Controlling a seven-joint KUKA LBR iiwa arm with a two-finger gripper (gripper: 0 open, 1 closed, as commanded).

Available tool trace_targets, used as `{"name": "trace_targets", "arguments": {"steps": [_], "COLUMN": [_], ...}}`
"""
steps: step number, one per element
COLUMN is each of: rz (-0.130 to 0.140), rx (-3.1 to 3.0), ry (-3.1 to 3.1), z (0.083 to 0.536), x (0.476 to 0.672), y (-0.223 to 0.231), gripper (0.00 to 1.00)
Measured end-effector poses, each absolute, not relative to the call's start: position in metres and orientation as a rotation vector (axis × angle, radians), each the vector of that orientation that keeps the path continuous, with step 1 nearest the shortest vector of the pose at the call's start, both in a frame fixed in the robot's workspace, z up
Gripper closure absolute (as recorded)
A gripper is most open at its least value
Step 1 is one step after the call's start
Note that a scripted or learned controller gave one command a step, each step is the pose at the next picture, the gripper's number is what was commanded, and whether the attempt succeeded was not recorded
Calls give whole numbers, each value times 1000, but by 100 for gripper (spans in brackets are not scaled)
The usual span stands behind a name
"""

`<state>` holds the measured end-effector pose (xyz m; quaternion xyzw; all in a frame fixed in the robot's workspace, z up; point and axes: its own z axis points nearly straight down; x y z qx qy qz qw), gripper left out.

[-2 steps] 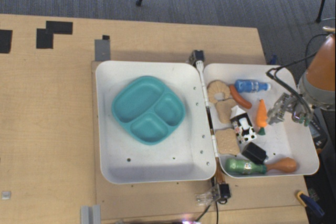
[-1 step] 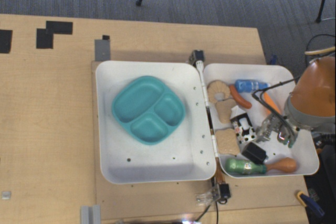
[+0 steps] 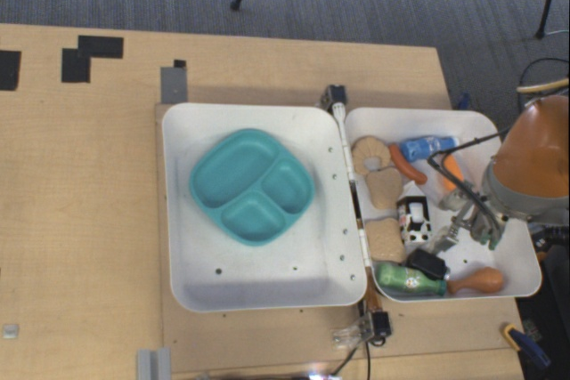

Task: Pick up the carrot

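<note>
In the right bin (image 3: 525,276), a slim orange-red carrot (image 3: 407,163) lies slantwise near the far left, between a tan bread slice (image 3: 368,150) and a blue bottle (image 3: 427,146). A second, brighter orange piece (image 3: 453,166) lies just right of it, partly behind the arm's cables. My gripper (image 3: 463,225) hangs over the middle of this bin, to the right of and nearer than the carrot, apart from it. The grey and orange arm (image 3: 534,160) covers the bin's right side.
A black-and-white cow toy (image 3: 412,220), a green bottle (image 3: 407,278), a small black block (image 3: 427,263) and a brown gourd-shaped piece (image 3: 476,281) crowd the near part of the right bin. More bread (image 3: 385,188) lies by the divider. The left bin (image 3: 178,191) holds a teal divided plate (image 3: 252,184).
</note>
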<state>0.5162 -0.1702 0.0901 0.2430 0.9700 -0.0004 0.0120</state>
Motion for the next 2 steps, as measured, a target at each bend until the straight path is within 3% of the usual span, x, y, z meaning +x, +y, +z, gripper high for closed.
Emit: {"name": "trace_targets", "arguments": {"steps": [1, 2], "rz": [4, 6], "rx": [1005, 993], "ry": [2961, 2954], "z": [88, 102], "x": [586, 590], "y": [-199, -198], "gripper": [0, 100]}}
